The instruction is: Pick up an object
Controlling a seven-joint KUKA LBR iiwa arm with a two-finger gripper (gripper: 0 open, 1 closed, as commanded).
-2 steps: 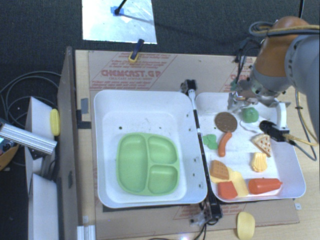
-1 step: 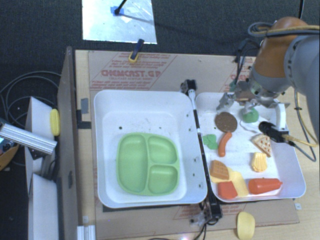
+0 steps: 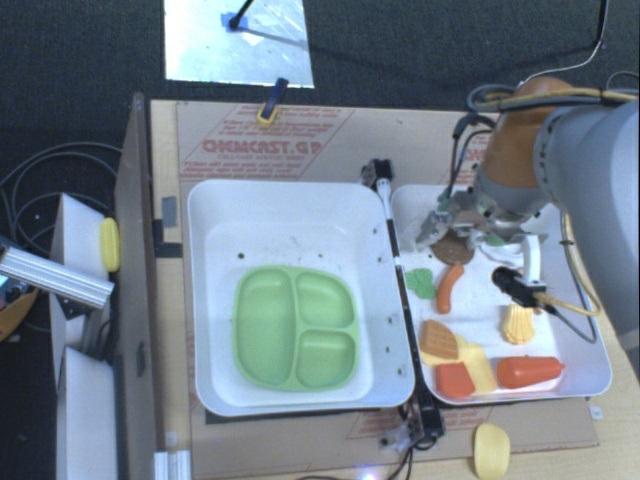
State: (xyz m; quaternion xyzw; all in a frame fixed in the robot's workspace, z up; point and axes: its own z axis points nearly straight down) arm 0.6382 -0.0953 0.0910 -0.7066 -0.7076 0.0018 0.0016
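On the left we see a white bin [image 3: 300, 200] with a green plate [image 3: 296, 328] in it. The plate has three little parts and nothing sits on it.

Next comes the right bin [image 3: 590, 368], and this is where the toy food lies. Near its left wall there is a small green leaf [image 3: 420, 282]. Just beside it lies a long orange sausage [image 3: 449, 288], tilted. Below that we find a waffle [image 3: 438, 340], and under it a red block [image 3: 455, 380] touching a pale yellow slice [image 3: 481, 368]. Further right there is a yellow corn [image 3: 517, 322] and a carrot [image 3: 528, 370].

The gripper [image 3: 455, 236] hangs at the top of this bin, right over a round brown thing [image 3: 455, 249]. It may be a cookie, but the view is too blurry there to be sure. We cannot tell how wide the gripper is open, or if it has hold of anything.

We think the step now is to go down and grab. To do it well, we should go straight down over the brown thing and stay off the sausage just below it. We should close slowly, so the flat thing does not slip away. Then we lift up gently and check that it comes along.
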